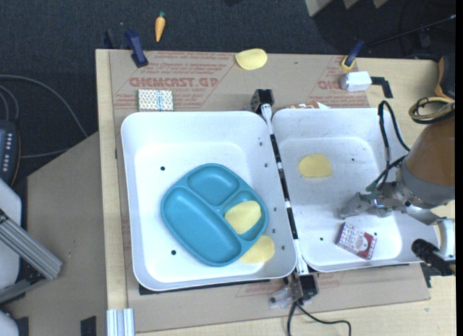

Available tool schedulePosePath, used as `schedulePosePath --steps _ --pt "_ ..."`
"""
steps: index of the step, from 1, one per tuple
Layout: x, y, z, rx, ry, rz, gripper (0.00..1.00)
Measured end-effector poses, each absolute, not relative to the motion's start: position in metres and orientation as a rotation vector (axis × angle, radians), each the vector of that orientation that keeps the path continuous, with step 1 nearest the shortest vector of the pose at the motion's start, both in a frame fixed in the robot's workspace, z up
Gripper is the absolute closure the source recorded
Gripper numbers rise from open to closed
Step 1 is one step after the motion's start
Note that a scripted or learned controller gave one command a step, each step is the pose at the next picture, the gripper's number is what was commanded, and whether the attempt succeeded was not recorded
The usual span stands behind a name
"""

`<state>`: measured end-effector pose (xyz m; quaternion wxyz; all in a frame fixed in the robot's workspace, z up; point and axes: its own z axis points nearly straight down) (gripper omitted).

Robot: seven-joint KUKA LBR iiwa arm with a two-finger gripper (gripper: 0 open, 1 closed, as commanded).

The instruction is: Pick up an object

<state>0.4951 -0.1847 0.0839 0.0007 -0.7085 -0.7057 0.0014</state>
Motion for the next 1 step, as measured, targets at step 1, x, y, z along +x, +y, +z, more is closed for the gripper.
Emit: schedulePosePath --steps 1 --pt "0.5145 -0.1015 0.1013 -2.218 -2.225 -0.004 0.0"
